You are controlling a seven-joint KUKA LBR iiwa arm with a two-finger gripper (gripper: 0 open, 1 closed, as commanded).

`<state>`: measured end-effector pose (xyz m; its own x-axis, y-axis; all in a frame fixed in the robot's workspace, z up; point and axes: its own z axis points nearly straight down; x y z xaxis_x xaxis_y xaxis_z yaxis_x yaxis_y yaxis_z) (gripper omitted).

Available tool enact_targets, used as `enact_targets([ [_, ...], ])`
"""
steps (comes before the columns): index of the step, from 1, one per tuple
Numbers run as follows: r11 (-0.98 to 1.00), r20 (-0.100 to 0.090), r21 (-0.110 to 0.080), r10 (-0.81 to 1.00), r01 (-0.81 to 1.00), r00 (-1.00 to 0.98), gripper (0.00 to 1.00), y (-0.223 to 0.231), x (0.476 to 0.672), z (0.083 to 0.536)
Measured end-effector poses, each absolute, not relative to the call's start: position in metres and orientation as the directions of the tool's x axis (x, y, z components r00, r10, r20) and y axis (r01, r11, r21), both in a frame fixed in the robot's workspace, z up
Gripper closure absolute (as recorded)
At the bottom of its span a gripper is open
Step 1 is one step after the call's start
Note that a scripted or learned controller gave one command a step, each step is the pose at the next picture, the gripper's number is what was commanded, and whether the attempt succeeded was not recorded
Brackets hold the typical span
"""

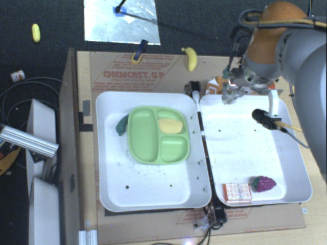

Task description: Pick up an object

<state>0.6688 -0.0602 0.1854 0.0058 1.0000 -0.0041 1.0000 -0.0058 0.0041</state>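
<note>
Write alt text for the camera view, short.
The gripper hangs over the far edge of the right bin, which has a purple grape bunch and a small box at its near edge. The left bin holds a green divided tray with a yellow item.

The grey arm (301, 45) is cut off by the right edge. The tool (231, 92), at the far rim of the right white bin (286, 157), is too blurred to read. A dark green object (121, 124) lies partly hidden under the light green divided plate (157, 135).
</note>
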Motion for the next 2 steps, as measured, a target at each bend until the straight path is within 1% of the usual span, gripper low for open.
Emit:
enact_targets([
  [1, 0.009, 0.001, 0.003, 1.000, 1.000, -0.009, 1.00, 0.010, 0.669, 0.185],
  [2, 0.011, 0.002, 0.003, 1.000, 1.000, -0.011, 1.00, 0.072, 0.669, 0.185],
])
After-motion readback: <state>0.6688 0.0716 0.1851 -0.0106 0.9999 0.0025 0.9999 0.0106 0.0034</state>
